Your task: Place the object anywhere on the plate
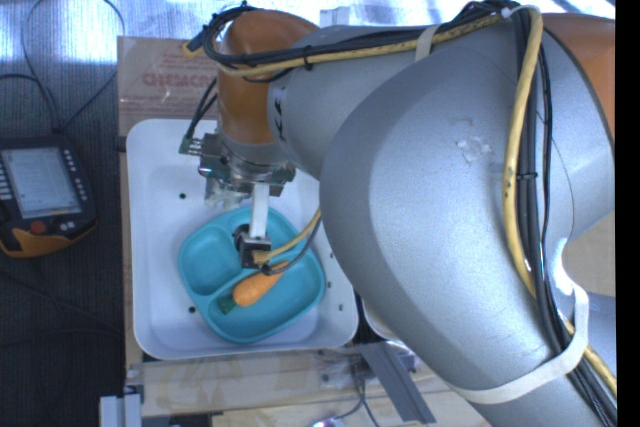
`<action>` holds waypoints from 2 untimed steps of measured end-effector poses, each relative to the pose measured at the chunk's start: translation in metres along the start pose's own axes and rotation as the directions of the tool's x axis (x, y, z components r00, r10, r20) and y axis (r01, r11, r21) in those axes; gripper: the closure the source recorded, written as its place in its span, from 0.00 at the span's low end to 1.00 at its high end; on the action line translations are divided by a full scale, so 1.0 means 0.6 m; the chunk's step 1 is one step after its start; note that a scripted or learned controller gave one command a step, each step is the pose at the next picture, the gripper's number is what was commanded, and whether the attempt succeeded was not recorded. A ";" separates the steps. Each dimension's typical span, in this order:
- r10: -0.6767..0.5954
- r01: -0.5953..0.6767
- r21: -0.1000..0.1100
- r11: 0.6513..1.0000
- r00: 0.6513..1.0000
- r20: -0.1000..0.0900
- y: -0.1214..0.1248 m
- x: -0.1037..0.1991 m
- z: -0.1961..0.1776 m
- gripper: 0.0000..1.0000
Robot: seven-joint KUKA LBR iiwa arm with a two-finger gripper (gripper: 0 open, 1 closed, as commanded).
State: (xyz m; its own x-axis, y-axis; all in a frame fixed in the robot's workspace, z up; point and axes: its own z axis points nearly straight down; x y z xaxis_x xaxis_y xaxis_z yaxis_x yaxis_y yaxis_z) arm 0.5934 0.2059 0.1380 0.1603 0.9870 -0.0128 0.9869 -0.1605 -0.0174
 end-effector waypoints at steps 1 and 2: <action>0.287 -0.287 -0.007 0.958 0.958 -0.009 -0.130 0.016 -0.119 1.00; 0.192 -0.192 -0.009 0.981 0.981 -0.007 -0.135 -0.120 -0.159 1.00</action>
State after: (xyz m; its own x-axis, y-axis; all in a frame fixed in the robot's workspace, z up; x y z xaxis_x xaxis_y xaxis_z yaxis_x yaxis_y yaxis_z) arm 0.5038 0.1488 0.2354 0.3467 0.9379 -0.0091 0.9380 -0.3467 -0.0056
